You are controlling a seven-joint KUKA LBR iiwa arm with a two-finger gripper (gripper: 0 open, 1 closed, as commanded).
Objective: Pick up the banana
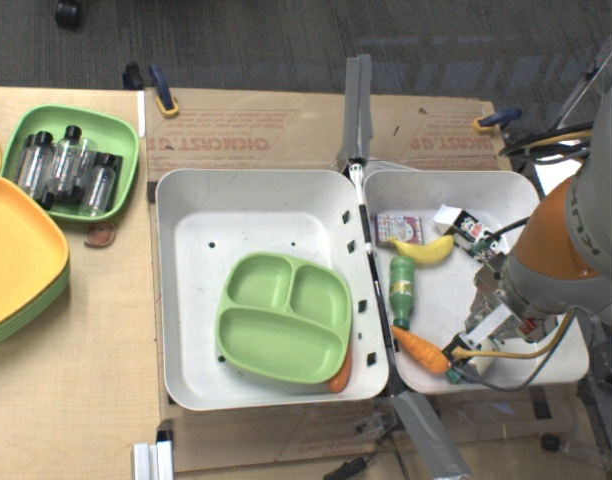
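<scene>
The yellow banana [424,250] lies in the right bin [561,368], near its far left part, just in front of a pink packet [399,229]. My gripper [484,310] hangs low over the middle of the same bin, to the right of the banana and nearer the front, apart from it. Nothing shows between the banana and the gripper but bare bin floor. The arm's orange band [561,236] sits above the bin's right side.
A green bottle [401,290] and a carrot [421,349] lie along the right bin's left wall. A small white and black item [467,226] rests right of the banana. The left bin [186,268] holds a green divided plate [286,316].
</scene>
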